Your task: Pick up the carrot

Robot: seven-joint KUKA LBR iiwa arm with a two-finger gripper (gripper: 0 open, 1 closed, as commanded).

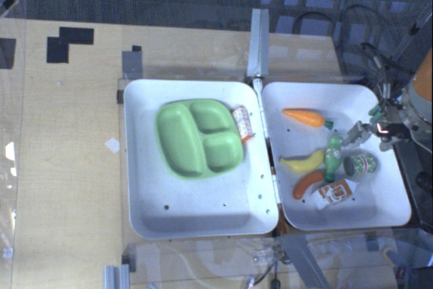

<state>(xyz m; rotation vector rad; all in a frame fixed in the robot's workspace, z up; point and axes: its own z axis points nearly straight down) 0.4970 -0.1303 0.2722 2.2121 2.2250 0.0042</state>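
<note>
The carrot (304, 118) is orange with a small green stem end. It lies on its side in the upper left part of the right bin (352, 95), with nothing touching it. My gripper (366, 126) comes in from the right edge and hangs over the right side of that bin. It is to the right of the carrot and slightly lower in the view, clearly apart from it and near a green bottle (333, 155). Nothing is held in it.
Below the carrot the right bin holds a yellow banana (302, 162), the green bottle, a green can (360, 164), a red-orange sausage-shaped item (308, 184) and a small carton (335, 191). The left bin (145, 166) holds a green divided plate (199, 137) and a small packet (241, 123).
</note>
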